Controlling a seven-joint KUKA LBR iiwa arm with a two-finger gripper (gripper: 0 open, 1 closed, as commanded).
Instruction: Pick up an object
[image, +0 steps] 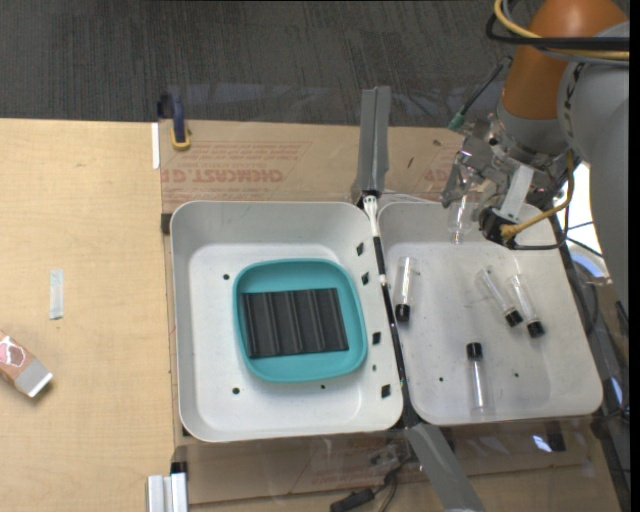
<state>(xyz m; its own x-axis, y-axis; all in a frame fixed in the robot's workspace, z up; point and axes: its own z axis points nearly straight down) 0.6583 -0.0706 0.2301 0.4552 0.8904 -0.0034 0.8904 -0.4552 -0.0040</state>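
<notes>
Above the right shallow white bin (590, 395), near its far edge: grey arm's two-finger gripper (462, 205), seemingly clamped on a clear plastic tube (459, 222) hanging upright, just clear of the floor. Below, four more clear black-capped tubes (403, 290) scattered flat. Left white bin (190, 330): teal square tray (297, 320) with dark ribbed insert. Risk, likely: thin, slick tube slipping from a shallow grip.

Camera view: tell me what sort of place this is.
Probably a robotics lab's grasping test bench: two white bins sit side by side, clear black-capped tubes lie in the right one, and a grey arm's gripper hangs above them.
</notes>
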